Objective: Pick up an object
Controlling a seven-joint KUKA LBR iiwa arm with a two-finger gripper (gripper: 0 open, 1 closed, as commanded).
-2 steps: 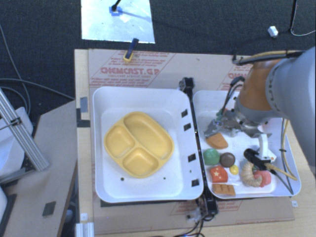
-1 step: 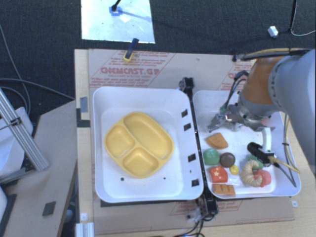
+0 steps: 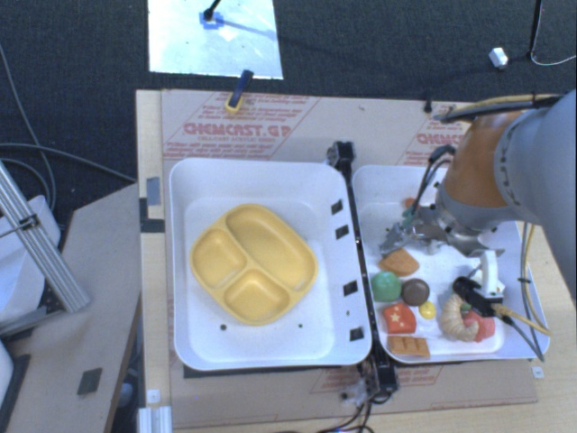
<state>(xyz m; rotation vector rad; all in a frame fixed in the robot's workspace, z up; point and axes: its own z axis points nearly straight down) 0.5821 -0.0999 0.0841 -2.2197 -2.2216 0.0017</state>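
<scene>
A pale wooden table (image 3: 151,269) carries a cardboard sheet (image 3: 270,129) printed with red lettering, which covers most of its top. Two shallow white bins rest side by side on the sheet: the left bin (image 3: 261,341) toward the table's left edge, the right bin (image 3: 379,183) toward its right edge, their inner walls touching. A small blue-and-yellow object (image 3: 239,91) lies at the sheet's far edge, near the far left corner, apart from both bins.
</scene>
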